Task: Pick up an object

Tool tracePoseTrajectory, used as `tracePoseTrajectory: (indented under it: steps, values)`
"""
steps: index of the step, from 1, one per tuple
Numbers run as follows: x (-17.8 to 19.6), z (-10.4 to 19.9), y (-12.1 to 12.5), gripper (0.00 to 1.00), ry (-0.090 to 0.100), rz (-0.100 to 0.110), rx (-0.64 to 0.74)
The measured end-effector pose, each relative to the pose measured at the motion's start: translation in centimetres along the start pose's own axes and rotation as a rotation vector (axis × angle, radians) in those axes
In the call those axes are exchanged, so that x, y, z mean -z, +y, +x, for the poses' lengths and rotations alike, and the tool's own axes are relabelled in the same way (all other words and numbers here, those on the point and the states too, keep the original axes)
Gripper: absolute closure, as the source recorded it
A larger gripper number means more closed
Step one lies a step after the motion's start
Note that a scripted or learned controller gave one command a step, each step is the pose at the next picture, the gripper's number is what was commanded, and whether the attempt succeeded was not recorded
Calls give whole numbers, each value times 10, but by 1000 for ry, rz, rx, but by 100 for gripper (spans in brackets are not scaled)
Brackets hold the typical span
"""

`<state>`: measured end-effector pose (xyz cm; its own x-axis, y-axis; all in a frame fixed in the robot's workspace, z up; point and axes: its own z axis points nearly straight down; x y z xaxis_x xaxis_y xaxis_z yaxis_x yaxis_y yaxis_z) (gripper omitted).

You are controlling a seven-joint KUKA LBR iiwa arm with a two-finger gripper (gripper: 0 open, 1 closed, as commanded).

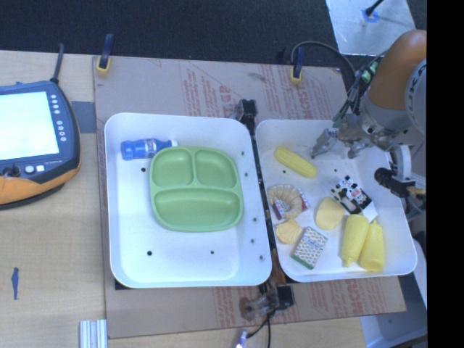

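My gripper (336,149) hovers over the far part of the right bin (406,263), its two fingers spread open with nothing between them. A yellow corn cob (295,162) lies just to its left and slightly nearer. A black-and-white toy (351,194) rests a little nearer than the gripper. Further toward the front lie a round pastry (284,201), two pale yellow chunks (328,213), a patterned small box (310,247) and two yellow bottles (362,241).
The left bin (130,259) holds a green divided plate (196,188) and a blue bottle (145,148) at its far left corner. A tablet-like pendant (32,140) sits on the bench at the left. Clamps and cables run along the bins' shared edge.
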<state>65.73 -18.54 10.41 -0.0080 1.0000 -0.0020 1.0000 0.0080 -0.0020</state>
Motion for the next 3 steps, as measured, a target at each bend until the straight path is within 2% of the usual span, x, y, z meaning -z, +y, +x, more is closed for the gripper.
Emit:
tracePoseTrajectory:
  steps: [1, 2, 3]
  values:
    - [-10, 67, 0, 0, 1, 2, -1]
    - [-11, 86, -72, 0, -4, -1, -6]
    - [-11, 85, -134, 0, -5, -2, -6]
